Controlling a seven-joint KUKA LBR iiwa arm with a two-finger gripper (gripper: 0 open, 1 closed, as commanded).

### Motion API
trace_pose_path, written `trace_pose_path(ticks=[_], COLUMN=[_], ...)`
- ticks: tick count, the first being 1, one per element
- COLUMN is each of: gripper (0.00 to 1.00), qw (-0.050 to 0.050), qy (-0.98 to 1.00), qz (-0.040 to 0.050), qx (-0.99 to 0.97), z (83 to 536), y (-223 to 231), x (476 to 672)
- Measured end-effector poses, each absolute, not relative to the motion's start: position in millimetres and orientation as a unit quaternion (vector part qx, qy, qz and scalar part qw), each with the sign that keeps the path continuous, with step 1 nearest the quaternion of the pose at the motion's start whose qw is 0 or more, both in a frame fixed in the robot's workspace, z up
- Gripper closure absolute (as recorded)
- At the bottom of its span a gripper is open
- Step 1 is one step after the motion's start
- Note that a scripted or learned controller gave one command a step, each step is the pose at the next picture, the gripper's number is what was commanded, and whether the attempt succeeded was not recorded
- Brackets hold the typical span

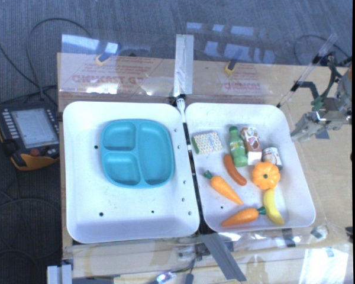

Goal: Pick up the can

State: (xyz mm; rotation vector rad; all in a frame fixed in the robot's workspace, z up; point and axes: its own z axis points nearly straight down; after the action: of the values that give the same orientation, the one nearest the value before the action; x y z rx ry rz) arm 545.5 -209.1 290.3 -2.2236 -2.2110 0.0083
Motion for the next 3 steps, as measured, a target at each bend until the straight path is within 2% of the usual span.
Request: trace_pose_path(ticks=[3], gripper=[1.0], qw=[0.005], qy=[-0.706], qz=[0.0052], qx=[-0.708], z=[313.2], y=[-208.4], x=[549.0])
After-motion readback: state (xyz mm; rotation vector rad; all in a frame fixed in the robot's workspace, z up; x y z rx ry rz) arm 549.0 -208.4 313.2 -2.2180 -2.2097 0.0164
